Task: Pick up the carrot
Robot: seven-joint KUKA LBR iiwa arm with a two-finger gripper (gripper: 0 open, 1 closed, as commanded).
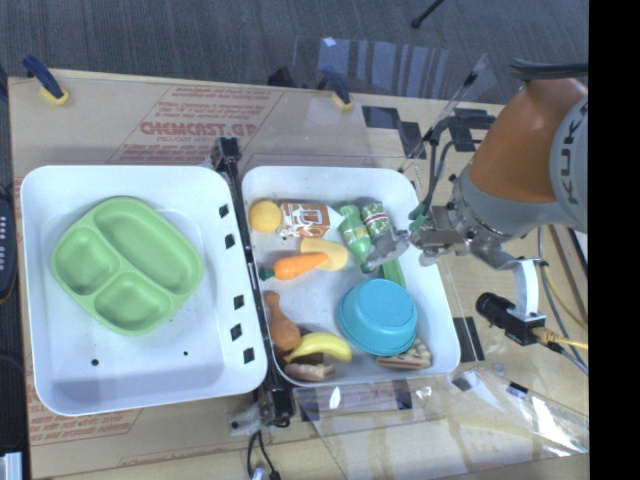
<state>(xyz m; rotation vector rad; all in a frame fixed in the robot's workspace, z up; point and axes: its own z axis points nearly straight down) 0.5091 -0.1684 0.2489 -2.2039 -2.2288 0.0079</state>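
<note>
The carrot (298,266) is small and orange with a green end. It lies in the right bin (330,181), left of centre, pointing left, with a pale yellow item (334,256) touching its right end. My gripper (385,251) hangs low over the right part of the same bin, beside two green containers (353,230). It is about a carrot's length to the right of the carrot and nothing shows in its grasp. The grey arm with its orange band (520,148) reaches in from the right.
Around the carrot lie a yellow lemon (264,216), a brown and white packet (305,220), a blue bowl (378,316), a banana (320,347), a drumstick (280,322) and a sandwich piece (406,358). The left bin (40,368) holds a green divided plate (125,263).
</note>
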